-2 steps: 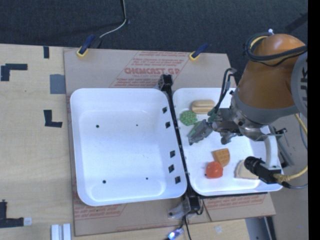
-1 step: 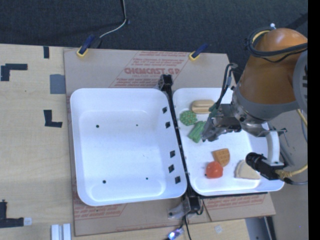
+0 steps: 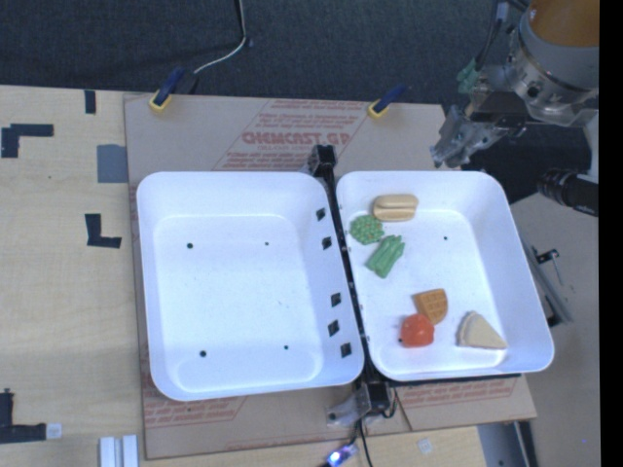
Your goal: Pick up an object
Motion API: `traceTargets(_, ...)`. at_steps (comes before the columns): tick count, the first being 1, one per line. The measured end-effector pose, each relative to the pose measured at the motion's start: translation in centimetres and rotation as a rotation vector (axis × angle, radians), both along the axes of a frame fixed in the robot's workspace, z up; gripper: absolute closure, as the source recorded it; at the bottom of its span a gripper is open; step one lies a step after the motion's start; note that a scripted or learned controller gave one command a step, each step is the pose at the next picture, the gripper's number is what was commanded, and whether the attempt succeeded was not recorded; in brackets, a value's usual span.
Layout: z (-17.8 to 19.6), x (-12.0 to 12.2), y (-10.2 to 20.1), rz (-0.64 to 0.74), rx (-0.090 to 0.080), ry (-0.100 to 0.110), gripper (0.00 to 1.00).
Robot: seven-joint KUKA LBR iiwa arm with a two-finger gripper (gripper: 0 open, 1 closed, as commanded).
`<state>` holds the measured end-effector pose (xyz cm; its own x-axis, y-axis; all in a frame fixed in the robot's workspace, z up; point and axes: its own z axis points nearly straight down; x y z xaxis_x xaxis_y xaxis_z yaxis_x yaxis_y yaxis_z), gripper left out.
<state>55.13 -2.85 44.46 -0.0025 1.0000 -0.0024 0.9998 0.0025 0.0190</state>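
The right bin (image 3: 506, 220) holds several toy foods: a tan bread roll (image 3: 395, 207) at the back, a green round of peas (image 3: 366, 229) and a green bean bundle (image 3: 385, 256) just in front of it, an orange wedge (image 3: 431, 305), a red tomato (image 3: 417, 332) and a pale cheese wedge (image 3: 479, 332) near the front. My gripper (image 3: 454, 149) hangs above the right bin's back rim, up and to the right of the bread roll. Nothing shows between its fingers.
The left bin (image 3: 156, 261) lies beside the right one, joined by a black clip strip (image 3: 336, 251). Both rest on a brown board (image 3: 282, 139) with yellow and blue clamps (image 3: 167, 88) at its back edge. A white cable (image 3: 229, 27) trails behind.
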Motion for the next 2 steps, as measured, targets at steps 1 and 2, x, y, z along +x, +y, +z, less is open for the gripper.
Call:
traceTargets(1,-8.44,-2.91,4.11,0.001,0.003,0.029,1.0)
traceTargets(2,-8.01,-2.75,3.89,-0.001,0.002,0.021,0.0)
